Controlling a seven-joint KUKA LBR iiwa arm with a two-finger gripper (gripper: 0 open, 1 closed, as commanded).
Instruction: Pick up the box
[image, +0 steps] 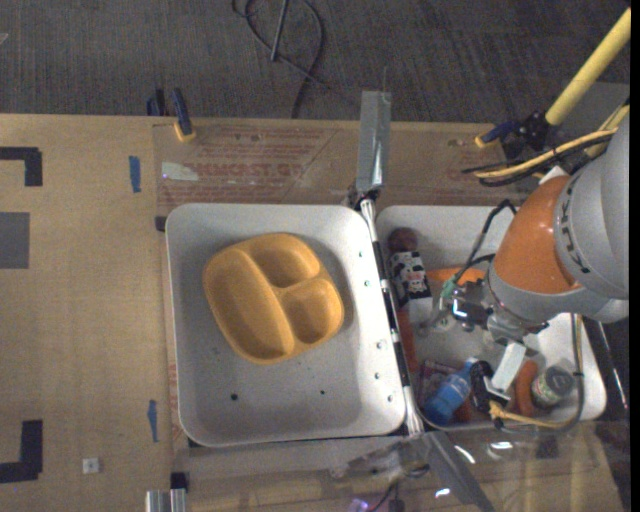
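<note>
Claw (455, 303) hung low in the cluttered bin (440, 218), its grip impossible to tell, black-and-white box (408, 275) just beside it, yellow divided plate (272, 297) well apart.

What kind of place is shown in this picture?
Most likely a robotics laboratory, not a home. A grey and orange arm reaches over a cluttered white bin beside a second white bin on a plywood bench with blue tape marks, and loose cables lie on the floor behind.
</note>
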